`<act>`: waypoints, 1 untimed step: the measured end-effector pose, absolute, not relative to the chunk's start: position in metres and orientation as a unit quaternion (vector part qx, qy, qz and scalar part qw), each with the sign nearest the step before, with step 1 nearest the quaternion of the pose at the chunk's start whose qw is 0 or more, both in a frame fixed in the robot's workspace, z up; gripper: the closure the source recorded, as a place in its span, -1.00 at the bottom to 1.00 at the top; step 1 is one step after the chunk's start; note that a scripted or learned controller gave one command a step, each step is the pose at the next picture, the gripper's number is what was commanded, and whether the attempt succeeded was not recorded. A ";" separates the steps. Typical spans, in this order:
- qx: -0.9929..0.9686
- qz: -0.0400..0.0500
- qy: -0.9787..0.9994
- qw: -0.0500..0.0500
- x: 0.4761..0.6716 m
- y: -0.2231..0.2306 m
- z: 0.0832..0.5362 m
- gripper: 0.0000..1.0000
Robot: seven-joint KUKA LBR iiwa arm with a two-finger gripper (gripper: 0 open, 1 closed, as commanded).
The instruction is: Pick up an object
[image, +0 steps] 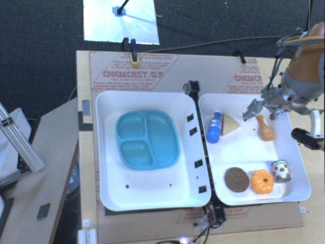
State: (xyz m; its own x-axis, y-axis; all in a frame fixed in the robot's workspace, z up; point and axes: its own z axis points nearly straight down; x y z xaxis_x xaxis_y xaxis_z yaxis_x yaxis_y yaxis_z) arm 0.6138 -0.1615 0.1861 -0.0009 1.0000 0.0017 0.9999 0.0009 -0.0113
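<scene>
1. The end effector [261, 108] hangs at the upper right of the frame over the right bin [299, 151], its two fingers spread fairly wide with nothing between them.
2. The nearest candidate, an orange drumstick-shaped toy [264, 128], lies just below the fingers, near the bin's right wall.
3. Risk: that toy looks rounded and smooth, so closing fingers may squeeze it out sideways or shove it against the wall.
4. Risk: a descent slightly leftward could instead strike the tan wedge [230, 123], which touches the blue bottle [215, 127].
5. A brown disc [236, 179], small pumpkin [262, 181] and spotted cup [280, 171] crowd the lower right.
6. The left bin [109, 136] holds a blue divided plate [148, 139].
7. Both bins rest on printed board over a wooden desk [56, 136]; dark carpet surrounds it, with a pale sheet [120, 14] at the upper left.
</scene>
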 end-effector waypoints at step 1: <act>-0.706 0.000 -0.708 -0.001 0.617 -0.161 0.194 -1.00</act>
State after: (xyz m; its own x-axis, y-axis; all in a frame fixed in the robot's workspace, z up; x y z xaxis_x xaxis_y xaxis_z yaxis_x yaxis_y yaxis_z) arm 0.6170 -0.1613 0.1941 -0.0035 1.0000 -0.0007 1.0000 0.0035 0.0016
